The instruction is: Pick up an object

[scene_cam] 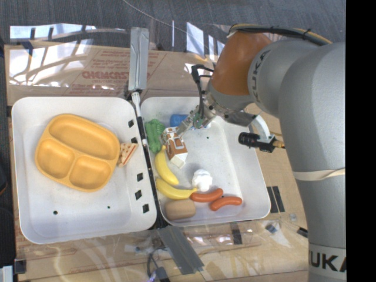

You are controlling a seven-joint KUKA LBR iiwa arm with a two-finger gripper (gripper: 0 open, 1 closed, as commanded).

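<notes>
Object for picking: a small carton-like block (175, 148), white with brown and orange faces, lay in the right bin (247, 175), toward its left half, tilted. The gripper (187, 126) was just above and right of it, its tip close to the block's upper edge; whether it touched could not be told. The gripper's opening could not be told either, as the parts were small and blurred.

Arm: the grey arm (305, 98) entered from the right, large in the foreground, its orange band (238, 63) above the right bin's far edge. The wrist sloped down and left into the bin. A black cable (294, 35) ran over the arm's top.

Right bin, other contents: a green item (155, 134) against the left wall, just beside the block; a blue item (178, 120) near the far wall, beside the gripper; two yellow bananas (167, 176) below the block, one along the left wall, one crossing toward the centre; a white lump (202, 180) touching the bananas' right end; two red-orange sausages (216, 198) near the front wall; a brown potato-like item (179, 209) in the front left corner.

Left bin (35, 216): a yellow compartment tray (76, 151) lay left of centre, with a small cracker-like piece (127, 153) at its right edge, near the divider.
</notes>
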